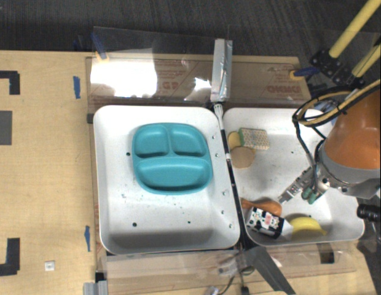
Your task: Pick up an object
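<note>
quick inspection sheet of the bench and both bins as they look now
surface: two white bins side by side, left bin, right bin
job's things: in the right bin, sponge, tan round piece, orange piece, black-and-white item, yellow piece
clutter: teal divided tray in the left bin
grippers: pincer low over the right bin, holding nothing seen
cables: black and yellow cables by the arm
surroundings: cardboard backing, blue tape
</note>
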